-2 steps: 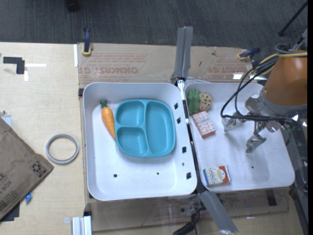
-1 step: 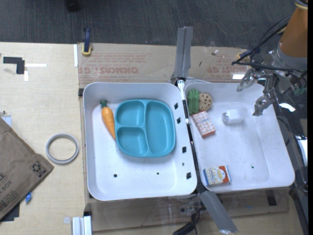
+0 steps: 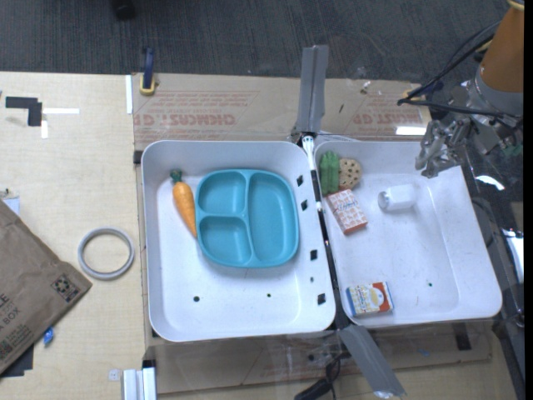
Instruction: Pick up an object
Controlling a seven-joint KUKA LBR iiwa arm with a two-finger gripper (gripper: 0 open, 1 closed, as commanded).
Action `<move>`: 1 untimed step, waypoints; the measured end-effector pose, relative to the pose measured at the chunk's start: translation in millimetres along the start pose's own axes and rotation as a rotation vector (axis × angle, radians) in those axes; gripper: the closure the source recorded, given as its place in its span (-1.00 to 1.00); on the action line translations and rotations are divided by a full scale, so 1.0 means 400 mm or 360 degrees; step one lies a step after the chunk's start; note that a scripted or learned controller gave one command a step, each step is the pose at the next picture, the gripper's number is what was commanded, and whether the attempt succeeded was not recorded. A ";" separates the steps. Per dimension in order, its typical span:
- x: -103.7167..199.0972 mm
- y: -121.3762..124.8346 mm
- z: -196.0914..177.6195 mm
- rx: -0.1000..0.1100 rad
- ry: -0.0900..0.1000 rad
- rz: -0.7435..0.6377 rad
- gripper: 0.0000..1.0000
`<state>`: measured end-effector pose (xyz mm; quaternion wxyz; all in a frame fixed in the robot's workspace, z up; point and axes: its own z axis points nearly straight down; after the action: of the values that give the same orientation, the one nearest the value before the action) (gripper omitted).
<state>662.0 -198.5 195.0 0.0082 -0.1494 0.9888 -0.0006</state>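
Two white bins (image 3: 158, 248) sit side by side. Gripper (image 3: 435, 150) hovers over the right bin's far right corner, grip unclear; a small white cylinder (image 3: 398, 197) lies just left, below it.

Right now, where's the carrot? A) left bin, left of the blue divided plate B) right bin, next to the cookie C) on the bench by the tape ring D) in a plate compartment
A: the carrot lies on the left bin floor, just left of the blue divided plate, outside its compartments.
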 end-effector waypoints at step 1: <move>0.043 0.148 -0.163 -0.0006 0.0015 -0.0233 1.00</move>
<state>627.0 -147.1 259.9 0.0032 -0.2213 0.9752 -0.0002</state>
